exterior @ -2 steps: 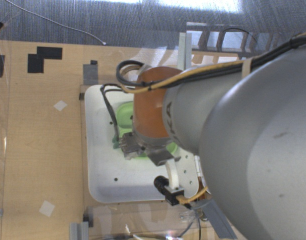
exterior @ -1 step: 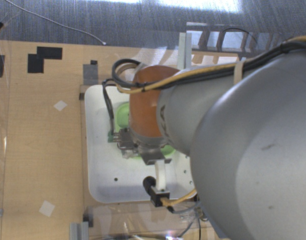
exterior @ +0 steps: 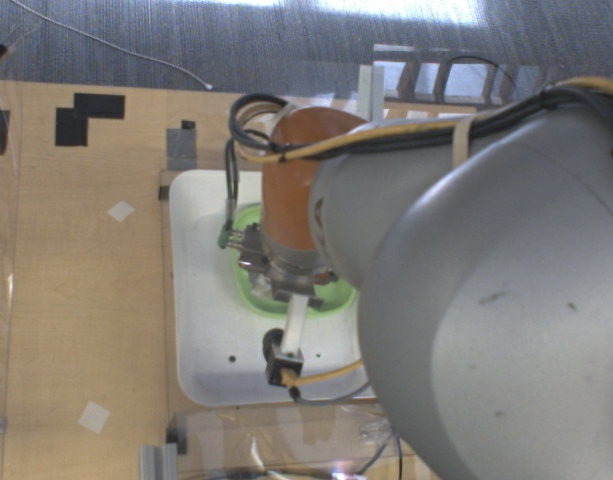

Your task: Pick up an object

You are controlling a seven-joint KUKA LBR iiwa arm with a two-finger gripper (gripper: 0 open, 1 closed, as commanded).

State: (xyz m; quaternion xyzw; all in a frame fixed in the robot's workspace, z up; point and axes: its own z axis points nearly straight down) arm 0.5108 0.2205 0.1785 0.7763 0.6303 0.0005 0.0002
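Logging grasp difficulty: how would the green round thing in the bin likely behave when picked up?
The green round thing looks flat and low, so probably hard to pinch from above. Its round rim suggests it may slide on the smooth white bin rather than tip.

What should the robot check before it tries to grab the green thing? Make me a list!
1. Something to pick: a green round object lies in the white bin. Ok.
2. Aim: the gripper sits right over the green round object. Ok.
3. Grip: the wrist hides whether anything is grasped. Cannot tell.
4. Clear look at the target: the arm covers most of the green round object. Not ok.
5. Room beside it: bare white floor shows to its left. Ok.
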